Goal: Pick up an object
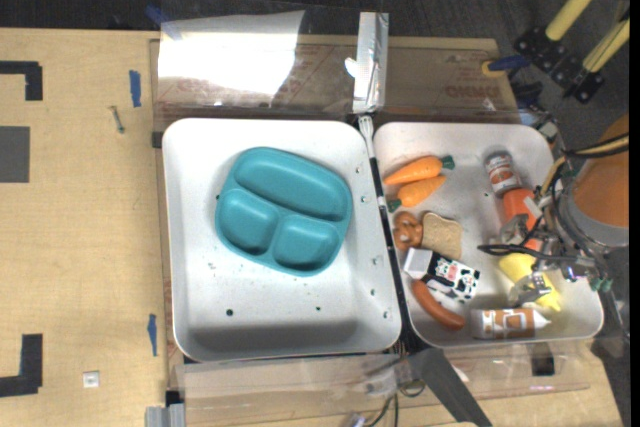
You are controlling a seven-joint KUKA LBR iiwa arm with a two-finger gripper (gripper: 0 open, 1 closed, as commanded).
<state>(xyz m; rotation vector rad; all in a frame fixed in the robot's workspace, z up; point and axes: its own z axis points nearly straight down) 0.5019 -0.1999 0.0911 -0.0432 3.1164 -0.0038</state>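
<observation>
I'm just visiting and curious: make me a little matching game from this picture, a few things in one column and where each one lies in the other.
Things:
1. teal tray
2. carrots
3. sausage
4. bread slice

Places:
A. near edge of the right bin
B. alone in the left bin
C. far left corner of the right bin
D. middle of the right bin, beside a pretzel

Pairs: 1-B, 2-C, 3-A, 4-D

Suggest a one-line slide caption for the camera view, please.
Arm at the right bin crowded with toy food beside carrots; teal divided tray alone in the left bin.
</observation>
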